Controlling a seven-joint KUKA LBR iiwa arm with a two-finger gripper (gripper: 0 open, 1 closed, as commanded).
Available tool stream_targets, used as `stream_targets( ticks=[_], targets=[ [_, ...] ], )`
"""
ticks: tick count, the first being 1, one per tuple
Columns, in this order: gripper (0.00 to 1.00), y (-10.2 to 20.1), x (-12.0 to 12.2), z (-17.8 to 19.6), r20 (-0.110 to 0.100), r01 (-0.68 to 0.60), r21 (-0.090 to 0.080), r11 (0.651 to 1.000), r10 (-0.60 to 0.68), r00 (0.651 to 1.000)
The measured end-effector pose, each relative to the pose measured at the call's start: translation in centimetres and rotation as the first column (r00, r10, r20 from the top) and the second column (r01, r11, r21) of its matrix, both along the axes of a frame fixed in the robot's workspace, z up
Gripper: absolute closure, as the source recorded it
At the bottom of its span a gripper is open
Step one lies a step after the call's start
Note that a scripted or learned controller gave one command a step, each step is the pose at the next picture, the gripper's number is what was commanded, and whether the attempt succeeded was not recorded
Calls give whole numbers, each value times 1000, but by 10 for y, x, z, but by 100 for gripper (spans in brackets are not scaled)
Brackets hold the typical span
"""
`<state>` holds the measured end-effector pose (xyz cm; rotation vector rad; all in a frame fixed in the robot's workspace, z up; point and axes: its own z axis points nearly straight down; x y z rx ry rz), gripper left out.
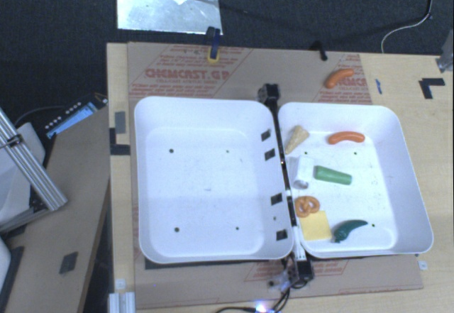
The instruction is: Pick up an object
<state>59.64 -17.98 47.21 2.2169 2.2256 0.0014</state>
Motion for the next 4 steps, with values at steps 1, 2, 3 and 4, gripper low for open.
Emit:
stream_targets(
  ticks=[1, 2, 3, 4],
  targets=[
    [100, -27, 74, 61, 11, -1, -6, 1000, 1, 1000],
    [100, -13, -2, 66, 4, 3, -1, 1000, -3, 1000],
    [100, -12, 68, 61, 1, -2, -1, 1000, 2, 1000],
    [100, 7, 72, 45, 1, -2, -1, 1000, 2, 1000]
  ],
)
